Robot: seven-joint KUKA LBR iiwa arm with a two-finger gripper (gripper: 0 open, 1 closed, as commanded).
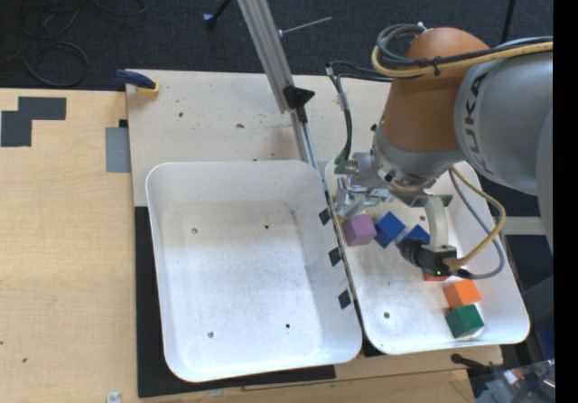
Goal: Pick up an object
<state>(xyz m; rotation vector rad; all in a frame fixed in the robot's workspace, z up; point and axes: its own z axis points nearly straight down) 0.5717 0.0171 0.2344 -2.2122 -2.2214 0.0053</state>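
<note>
My gripper hangs over the left part of the right bin, close to the divider between the two bins. A purple block lies directly below it, touching or nearly touching it. Right beside the purple block is a blue block, and a second blue piece lies further right. An orange block and a green block sit near the bin's front right corner. A small red piece peeks out beside a black cable fitting.
The left bin lies beside the right one. A slanted aluminium bar rises behind the bins, and a blue clamp sits at the bench's back left. The arm's bulky wrist overhangs the back of the right bin.
</note>
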